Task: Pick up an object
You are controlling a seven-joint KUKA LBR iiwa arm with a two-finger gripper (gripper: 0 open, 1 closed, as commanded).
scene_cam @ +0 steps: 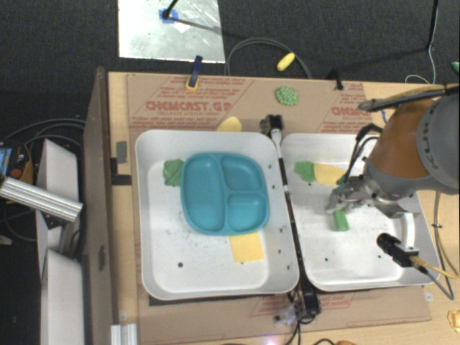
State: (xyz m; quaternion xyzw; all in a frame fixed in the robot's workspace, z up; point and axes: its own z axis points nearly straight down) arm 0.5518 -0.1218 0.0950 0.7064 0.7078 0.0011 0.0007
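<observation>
As the grey arm with its orange band reaches in from the right over the right-hand shallow white bin, its wrist bends downward and to the left. This puts the gripper low over the bin's middle, close to the floor. Whether the gripper is wide or narrow cannot be told from this slant, since the wrist body covers much of it.

Just below the gripper's tip in the view lies a small green rectangular block. It seems to touch the tip, though the contact is too small to make out, and whether it is gripped cannot be told. The block's long axis runs near to far across the bin floor, roughly parallel to the wall between the two bins. Its far end points up at the gripper.

Beyond the gripper, toward the bin's far left corner, a green leaf-shaped piece lies just beside a flat pale yellow slab, which the arm partly hides.

The left-hand shallow white bin holds a blue plastic divided plate. A second green leafy piece sits at the plate's far left edge, and a flat yellow square touches its near edge.
</observation>
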